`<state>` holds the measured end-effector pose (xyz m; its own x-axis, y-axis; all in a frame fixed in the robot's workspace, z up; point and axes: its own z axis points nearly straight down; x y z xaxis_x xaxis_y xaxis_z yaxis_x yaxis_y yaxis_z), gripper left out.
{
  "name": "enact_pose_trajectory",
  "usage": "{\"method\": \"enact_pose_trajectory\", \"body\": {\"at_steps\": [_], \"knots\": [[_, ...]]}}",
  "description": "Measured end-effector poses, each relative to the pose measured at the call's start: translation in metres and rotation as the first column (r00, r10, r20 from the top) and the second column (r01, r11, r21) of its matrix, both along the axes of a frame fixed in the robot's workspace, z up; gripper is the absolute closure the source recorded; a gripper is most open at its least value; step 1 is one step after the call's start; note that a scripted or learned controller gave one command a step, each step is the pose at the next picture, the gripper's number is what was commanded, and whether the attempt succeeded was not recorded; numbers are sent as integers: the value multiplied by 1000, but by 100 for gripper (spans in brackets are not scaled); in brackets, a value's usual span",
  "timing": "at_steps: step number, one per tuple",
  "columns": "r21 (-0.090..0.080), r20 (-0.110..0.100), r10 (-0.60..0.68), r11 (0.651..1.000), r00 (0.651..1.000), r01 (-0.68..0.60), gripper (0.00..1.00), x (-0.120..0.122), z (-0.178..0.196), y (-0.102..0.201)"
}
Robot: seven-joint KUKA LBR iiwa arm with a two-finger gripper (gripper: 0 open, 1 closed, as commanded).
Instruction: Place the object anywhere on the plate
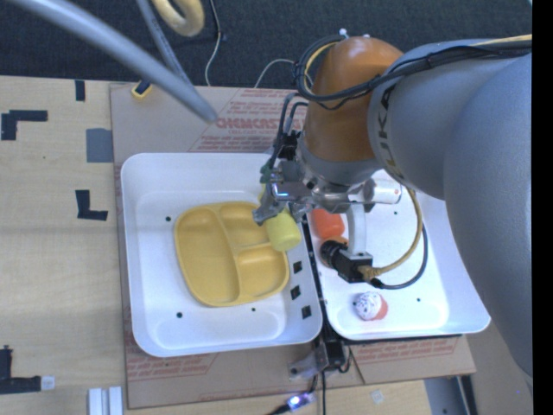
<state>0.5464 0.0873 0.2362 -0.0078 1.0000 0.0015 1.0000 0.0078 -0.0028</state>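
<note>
Camera view shows the left bin (147, 232) holding a yellow divided plate (229, 253). Over the plate's right edge hangs the gripper (278, 210), its fingers pinching a pale yellow cylinder (282, 230). Beside it, the right bin (449, 309) contains an orange object (328, 224) and a small white speckled ball (369, 305).

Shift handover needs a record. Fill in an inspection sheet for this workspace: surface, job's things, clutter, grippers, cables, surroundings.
Surface: two white bins, left bin and right bin, on brown cardboard.
Job's things: yellow plate in left bin; pale yellow object over the plate's right edge, at the gripper.
Clutter: orange item, small white-and-red ball in right bin.
Grippers: finger state cannot be told.
Cables: yellow hose looping over right bin.
Surroundings: wooden bench with black marks.
</note>
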Motion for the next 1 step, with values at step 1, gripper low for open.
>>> {"method": "enact_pose_trajectory", "body": {"at_steps": [1], "knots": [[-1,-1,-1,1000,1000,1,100,-10,-8,42]]}}
